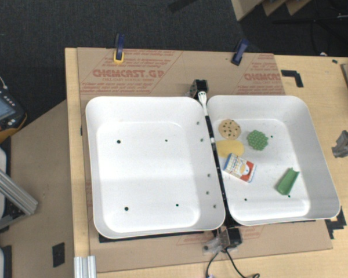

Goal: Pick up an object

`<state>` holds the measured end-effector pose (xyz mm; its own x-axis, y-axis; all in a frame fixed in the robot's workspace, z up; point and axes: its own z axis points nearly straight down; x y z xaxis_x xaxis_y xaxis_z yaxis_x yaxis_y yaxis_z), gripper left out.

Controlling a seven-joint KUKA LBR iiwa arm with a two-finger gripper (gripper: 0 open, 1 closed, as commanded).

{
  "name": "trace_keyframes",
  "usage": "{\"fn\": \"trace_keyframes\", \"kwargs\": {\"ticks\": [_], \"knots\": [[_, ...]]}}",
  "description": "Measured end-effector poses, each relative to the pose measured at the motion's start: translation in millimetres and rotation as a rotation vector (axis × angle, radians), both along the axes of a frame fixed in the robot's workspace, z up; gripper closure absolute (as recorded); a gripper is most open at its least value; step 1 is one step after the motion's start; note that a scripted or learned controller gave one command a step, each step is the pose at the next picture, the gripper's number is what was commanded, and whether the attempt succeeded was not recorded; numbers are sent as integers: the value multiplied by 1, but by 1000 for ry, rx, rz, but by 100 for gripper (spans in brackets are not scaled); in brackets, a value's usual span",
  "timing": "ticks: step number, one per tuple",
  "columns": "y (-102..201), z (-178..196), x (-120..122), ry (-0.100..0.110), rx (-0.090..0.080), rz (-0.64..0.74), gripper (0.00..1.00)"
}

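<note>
Camera view — brown board point(162, 68) printed "CHEMCAST GP" — red letters.

Light fell evenly and brightly from above. The white bins point(145, 112) glared slightly, their inner walls casting soft grey shadows. The floor beyond the bench's point(81, 86) far edge stayed dim. Focus was slightly soft throughout.

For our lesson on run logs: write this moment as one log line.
stage: before grasp | right bin: cookie, green ball, yellow piece, carton, green block | held: nothing seen
</note>
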<state>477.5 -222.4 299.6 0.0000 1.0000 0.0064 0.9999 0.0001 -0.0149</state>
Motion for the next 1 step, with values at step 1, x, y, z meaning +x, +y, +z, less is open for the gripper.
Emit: {"fn": "trace_keyframes", "kwargs": {"ticks": [1], "knots": [[42,-93,44,-7,-1,5,100]]}}
